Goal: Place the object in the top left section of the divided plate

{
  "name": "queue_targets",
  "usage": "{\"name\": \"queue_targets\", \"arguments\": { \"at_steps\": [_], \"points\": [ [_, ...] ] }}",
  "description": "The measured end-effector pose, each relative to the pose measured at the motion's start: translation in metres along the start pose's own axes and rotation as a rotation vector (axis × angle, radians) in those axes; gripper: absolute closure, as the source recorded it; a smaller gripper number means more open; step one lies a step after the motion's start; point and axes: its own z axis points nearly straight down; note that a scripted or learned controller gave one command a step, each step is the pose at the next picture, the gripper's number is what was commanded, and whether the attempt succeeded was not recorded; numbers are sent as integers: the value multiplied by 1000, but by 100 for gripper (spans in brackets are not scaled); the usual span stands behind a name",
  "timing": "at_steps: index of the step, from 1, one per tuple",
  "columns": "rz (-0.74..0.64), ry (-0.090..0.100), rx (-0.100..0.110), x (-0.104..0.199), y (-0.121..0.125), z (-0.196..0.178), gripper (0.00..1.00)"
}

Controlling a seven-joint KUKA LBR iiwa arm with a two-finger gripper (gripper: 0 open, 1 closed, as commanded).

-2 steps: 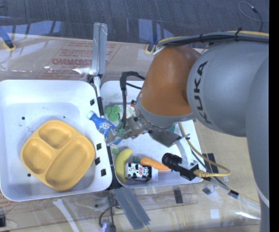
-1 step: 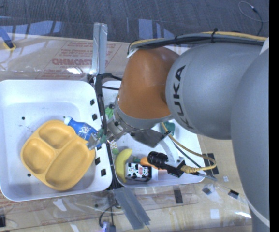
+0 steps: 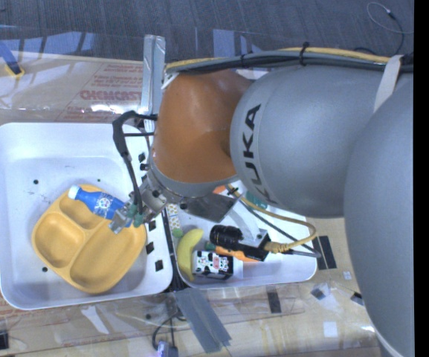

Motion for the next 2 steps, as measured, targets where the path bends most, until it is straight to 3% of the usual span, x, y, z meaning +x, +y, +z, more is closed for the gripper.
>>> {"name": "queue_targets", "arguments": {
  "at_steps": [1,2],
  "points": [
    [-162,-1,-2,-33,-19,-95,100],
    [-84,1,1,-39,-21,-76,100]
  ]
}}
